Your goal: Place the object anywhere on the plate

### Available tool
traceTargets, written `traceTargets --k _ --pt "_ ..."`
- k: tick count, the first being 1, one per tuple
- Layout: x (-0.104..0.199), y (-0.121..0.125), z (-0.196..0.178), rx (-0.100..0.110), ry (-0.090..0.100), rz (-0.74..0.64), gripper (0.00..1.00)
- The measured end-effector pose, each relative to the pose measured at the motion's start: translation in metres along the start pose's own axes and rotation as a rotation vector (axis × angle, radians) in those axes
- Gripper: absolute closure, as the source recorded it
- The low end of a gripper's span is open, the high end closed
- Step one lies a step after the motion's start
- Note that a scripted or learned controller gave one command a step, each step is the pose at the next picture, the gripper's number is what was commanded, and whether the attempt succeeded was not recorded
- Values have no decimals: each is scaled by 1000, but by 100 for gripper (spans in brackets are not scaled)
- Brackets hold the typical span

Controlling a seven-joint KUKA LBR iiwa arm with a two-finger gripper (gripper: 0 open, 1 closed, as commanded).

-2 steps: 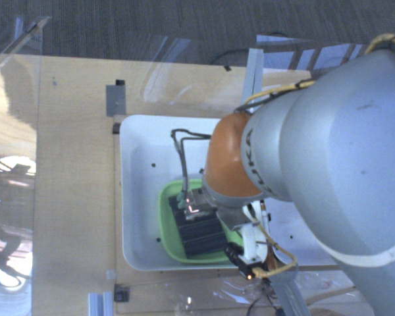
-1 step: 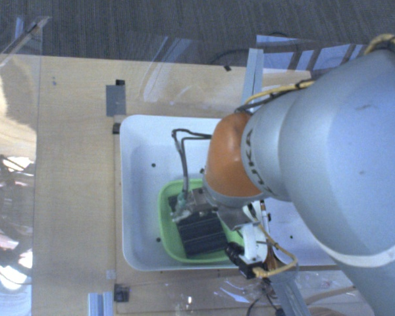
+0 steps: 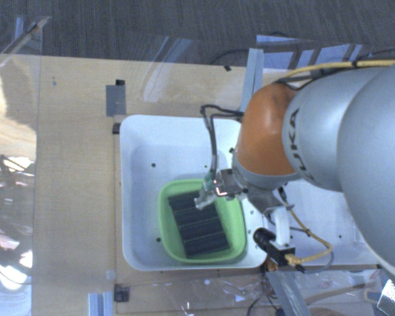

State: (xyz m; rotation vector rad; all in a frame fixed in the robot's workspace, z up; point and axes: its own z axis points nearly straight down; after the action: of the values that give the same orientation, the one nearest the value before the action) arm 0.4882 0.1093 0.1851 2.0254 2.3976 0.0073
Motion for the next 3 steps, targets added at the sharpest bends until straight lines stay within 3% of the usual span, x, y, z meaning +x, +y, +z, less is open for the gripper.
traceTargets --k 1,2,3 --pt "-52 -8 -55 -3 -1 70 0" --pt "-51 -6 -65 -7 -2 63 100" --pt "-9 -2 1 3 0 -49 100"
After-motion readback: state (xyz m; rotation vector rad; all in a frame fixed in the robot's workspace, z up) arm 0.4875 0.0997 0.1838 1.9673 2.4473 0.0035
